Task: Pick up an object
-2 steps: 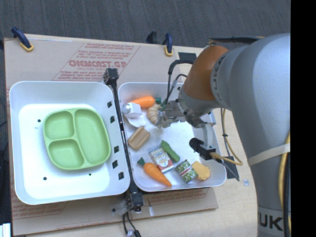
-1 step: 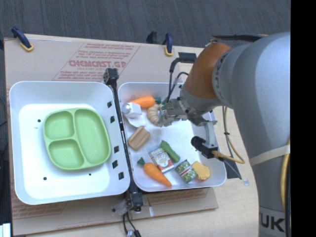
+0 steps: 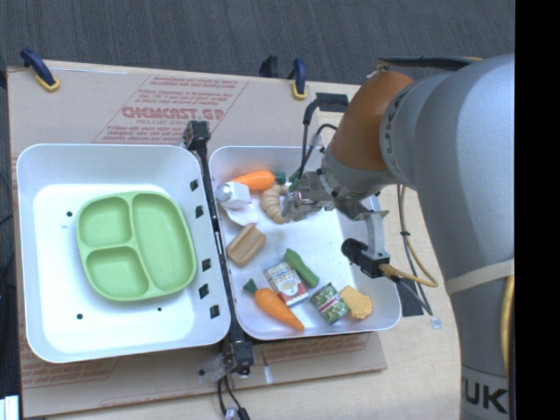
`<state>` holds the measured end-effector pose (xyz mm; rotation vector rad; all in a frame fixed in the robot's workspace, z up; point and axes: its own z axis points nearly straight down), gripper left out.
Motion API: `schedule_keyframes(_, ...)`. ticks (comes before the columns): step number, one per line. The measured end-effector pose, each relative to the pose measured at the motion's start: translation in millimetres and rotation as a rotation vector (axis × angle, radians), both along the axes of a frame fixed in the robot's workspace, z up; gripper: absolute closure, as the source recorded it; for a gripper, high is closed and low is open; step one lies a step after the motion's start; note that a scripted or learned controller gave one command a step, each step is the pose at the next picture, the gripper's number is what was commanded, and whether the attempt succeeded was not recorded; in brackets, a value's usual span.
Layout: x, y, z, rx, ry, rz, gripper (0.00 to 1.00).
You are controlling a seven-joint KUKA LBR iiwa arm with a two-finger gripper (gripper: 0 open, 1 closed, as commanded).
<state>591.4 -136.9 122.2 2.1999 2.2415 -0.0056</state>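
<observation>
The hand (image 3: pixel 296 195) hung low in the right bin's (image 3: pixel 385 315) far part, beside a pale croissant (image 3: pixel 274 203); its grip could not be told. The croissant looked light, stiff, ridged, best pinched across its middle.

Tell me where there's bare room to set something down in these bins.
Free: the left bin's white floor around the green divided plate, and that plate's compartments. Crowded: the right bin, with carrots, cartons and the gripper.
</observation>
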Motion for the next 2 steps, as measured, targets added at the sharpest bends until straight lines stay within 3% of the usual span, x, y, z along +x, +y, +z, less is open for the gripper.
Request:
schedule_keyframes(1, 0, 0, 10, -0.001, -0.002, 0.002, 1.00)
schedule_keyframes(2, -57, -8, 66, 0.004, 0.000, -0.014, 1.00)
